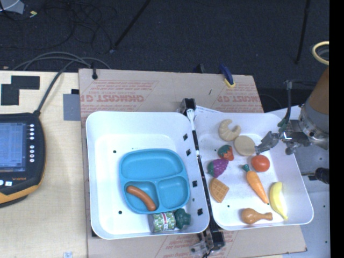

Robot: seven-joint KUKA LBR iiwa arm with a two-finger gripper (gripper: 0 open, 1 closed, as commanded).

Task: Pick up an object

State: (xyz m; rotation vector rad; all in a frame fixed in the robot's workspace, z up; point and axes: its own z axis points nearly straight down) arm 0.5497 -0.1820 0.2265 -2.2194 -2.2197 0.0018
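The right bin [301, 198] holds several toy foods: a tan croissant [228, 129], a round beige cookie [245, 145], a red tomato [260, 163], an orange carrot [257, 185], a yellow banana [278, 199], a drumstick [255, 215], a waffle [219, 190], purple grapes [217, 167] and a small red-and-green piece [226, 152]. My gripper [279, 143] hangs over the bin's upper right, just above the tomato and right of the cookie. Its fingers [267, 141] stand open with nothing between them.
In the left bin [102, 144] lies a blue divided plate [153, 168] with a sausage [141, 196] on it, and a green bottle [167, 221] rests below the plate. A teach pendant [16, 152] lies at far left. Cardboard lies under both bins.
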